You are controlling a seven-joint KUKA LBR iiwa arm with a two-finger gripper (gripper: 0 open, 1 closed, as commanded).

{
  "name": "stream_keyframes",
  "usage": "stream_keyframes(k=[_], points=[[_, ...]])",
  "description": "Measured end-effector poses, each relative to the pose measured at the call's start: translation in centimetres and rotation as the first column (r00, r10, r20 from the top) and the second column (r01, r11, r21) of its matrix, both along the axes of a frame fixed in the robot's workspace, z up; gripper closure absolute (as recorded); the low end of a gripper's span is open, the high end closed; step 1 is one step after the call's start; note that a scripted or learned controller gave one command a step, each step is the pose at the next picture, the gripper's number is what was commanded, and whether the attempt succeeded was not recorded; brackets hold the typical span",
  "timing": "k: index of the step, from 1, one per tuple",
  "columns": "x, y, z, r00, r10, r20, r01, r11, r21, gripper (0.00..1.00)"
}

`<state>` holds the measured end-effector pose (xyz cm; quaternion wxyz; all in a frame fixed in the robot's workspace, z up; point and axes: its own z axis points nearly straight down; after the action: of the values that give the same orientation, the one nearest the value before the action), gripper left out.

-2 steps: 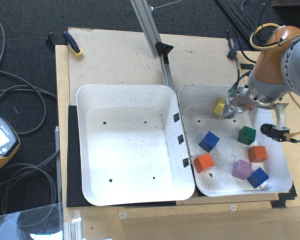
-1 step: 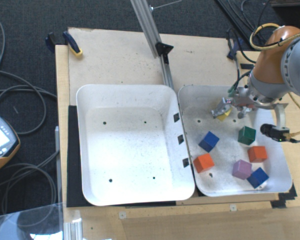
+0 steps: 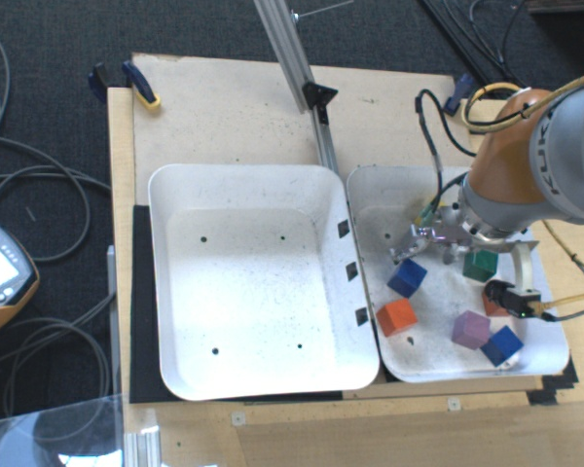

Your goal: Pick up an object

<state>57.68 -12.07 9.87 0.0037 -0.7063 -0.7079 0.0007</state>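
The pincer (image 3: 446, 244) hangs low over the right bin (image 3: 370, 197), near the middle of that bin's far half, at the end of the grey arm (image 3: 565, 154) with its orange band (image 3: 501, 159) that comes in from the right. Whether it is released or clenched cannot be told; metal parts at its tip blur together, and no block can be seen gripped in it.

Just beside the pincer, toward the bin's near edge, lies a blue block (image 3: 407, 278). A green block (image 3: 481, 265) sits just to the right of the pincer, partly under the arm's wrist. Nearer the bin's front edge an orange block (image 3: 398, 316) lies close to the wall shared with the left bin. A purple block (image 3: 470, 330) and a second blue block (image 3: 503, 344) lie touching or nearly so toward the bin's near right corner. A small red thing (image 3: 493, 305) shows beside a black part close to the right wall; what it is cannot be told.

The left bin (image 3: 175, 202) stands alongside, its wall against the right one. Both rest on the desk (image 3: 224, 105), whose far left corner carries a yellow and blue clamp (image 3: 141, 86). A metal rail (image 3: 287, 42) slants up from between the bins past the desk's far edge.
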Motion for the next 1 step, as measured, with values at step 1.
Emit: stream_keyframes(k=[1], points=[[-9.11,3.54,0.03,1.0,-0.003,-0.002,0.003,1.0,0.001,0.0]])
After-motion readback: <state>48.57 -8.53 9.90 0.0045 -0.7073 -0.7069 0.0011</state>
